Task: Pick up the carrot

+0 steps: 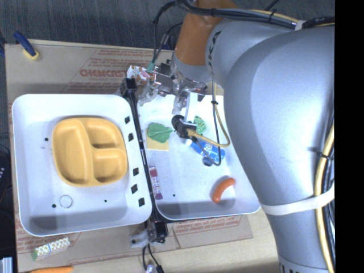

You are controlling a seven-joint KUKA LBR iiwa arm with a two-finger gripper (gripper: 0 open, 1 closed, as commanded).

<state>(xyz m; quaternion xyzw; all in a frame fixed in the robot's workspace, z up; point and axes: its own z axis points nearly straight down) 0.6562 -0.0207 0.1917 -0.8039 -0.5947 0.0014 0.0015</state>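
Observation:
The carrot (pixel 223 189), a short orange piece, lies near the front right corner of the right bin (pixel 187 209). My gripper (pixel 182 102) hangs over the back of that same bin, well behind the carrot and to its left. It sits above a green leaf toy (pixel 160 132). Nothing can be seen held by it.
The leaf toy rests on a yellow slice (pixel 159 144). A blue object (pixel 207 151) and a small green piece (pixel 199 124) lie mid-bin, between gripper and carrot. The left bin (pixel 28 209) holds a yellow divided plate (pixel 90 150). The grey arm covers the right side.

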